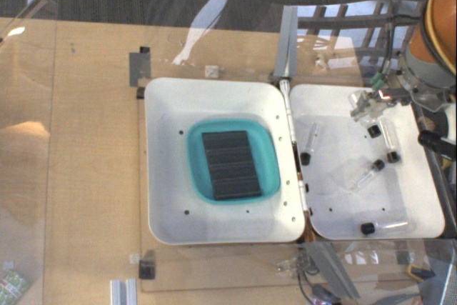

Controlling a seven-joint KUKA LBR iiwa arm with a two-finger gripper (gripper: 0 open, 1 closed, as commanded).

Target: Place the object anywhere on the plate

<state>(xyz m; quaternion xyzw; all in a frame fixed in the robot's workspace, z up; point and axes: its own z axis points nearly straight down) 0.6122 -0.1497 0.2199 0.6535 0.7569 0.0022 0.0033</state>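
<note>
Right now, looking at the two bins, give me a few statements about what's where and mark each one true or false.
1. The teal plate sits in the left bin. True.
2. A dark ridged block lies on the plate. True.
3. The clear vials with black caps are in the left bin. False: they lie scattered in the right bin.
4. The plate is round and red. False: it is teal, squarish with rounded corners.
5. The arm reaches in over the left bin. False: it is at the upper right, above the right bin's far corner.
6. The two bins stand side by side, edges close together. True.
</note>
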